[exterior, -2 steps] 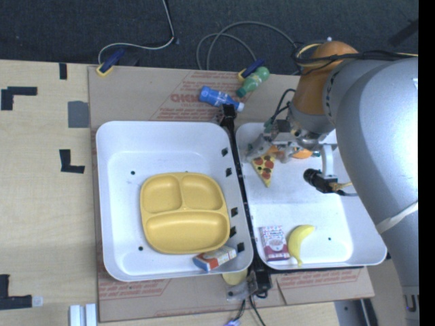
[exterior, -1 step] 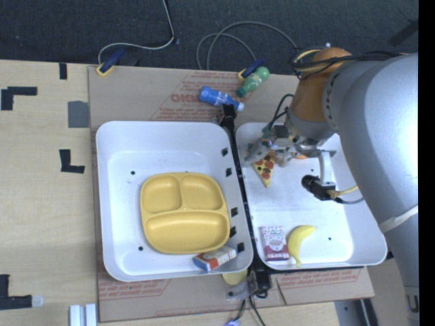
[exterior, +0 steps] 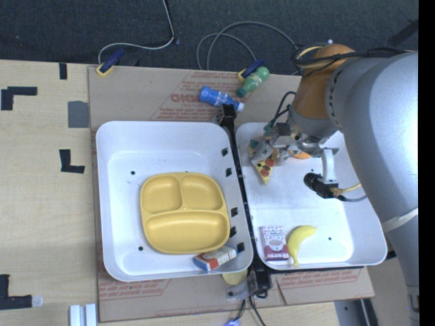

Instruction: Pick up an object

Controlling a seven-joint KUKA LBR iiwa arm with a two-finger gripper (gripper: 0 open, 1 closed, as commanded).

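Jaws: state unreadable to me; gripper low in right bin, upper centre of frame, by pizza slice. Banana at bin's lower edge. Nothing lifted; pick outstanding.

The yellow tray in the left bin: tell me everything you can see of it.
The tray is a yellow, plastic-looking plate with rounded corners and three compartments: two small ones at the far side, one large one at the near side. All three look bare. It lies flat and right side up on the floor of the left bin, turned slightly askew to the walls. A small carton lies at its near right corner, seemingly touching it.
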